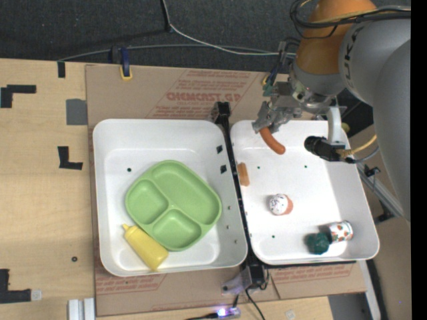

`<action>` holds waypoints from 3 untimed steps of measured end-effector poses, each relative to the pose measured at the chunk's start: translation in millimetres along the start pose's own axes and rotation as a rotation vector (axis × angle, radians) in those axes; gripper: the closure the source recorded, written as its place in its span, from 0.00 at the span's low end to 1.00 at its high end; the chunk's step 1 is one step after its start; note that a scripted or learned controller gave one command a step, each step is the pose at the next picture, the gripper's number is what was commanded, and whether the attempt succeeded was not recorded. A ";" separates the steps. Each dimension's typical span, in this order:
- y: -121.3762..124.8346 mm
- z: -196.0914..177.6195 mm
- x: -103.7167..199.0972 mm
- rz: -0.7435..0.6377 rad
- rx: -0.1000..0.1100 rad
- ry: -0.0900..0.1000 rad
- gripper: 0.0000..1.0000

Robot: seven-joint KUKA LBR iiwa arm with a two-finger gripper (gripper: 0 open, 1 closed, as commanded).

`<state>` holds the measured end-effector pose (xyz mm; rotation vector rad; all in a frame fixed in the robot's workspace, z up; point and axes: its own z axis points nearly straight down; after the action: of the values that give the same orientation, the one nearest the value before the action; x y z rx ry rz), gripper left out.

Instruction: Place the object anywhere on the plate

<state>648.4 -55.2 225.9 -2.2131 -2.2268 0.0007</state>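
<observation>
While the hot dog (272, 140) hangs at the gripper (265, 127), it counts as the item in hand: an orange-red sausage shape, one end up between the fingertips, the other pointing down and toward the view's right, over the far left part of the right bin (353, 199).

Gripper: pressed together on the upper end of the hot dog, as far as the slanted view allows; the contact point itself is small and partly shaded, so the pinch is probably real but shallow.

Plate (173, 205): green, three compartments, lying in the left bin (107, 179), well apart from the gripper, toward the view's lower left, across the divider between the bins. The coming move, by my judgement, is a carry in that direction, then a release over any compartment.

Other contents, left bin: yellow squeeze bottle (144, 247), touching the plate's near left edge.

Other contents, right bin: small orange piece (243, 174) just beside the divider; white and orange ball (279, 205) near the middle; teal lump (318, 243) and a patterned cup (340, 231), touching, at the near right corner.
</observation>
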 end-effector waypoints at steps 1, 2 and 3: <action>-11.0 10.2 48.7 0.000 0.001 0.000 1.00; -20.8 -0.2 97.0 0.000 0.000 0.000 1.00; -23.4 7.8 157.5 -0.001 0.001 0.000 1.00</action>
<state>624.0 102.1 218.3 -2.2111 -2.2277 0.0017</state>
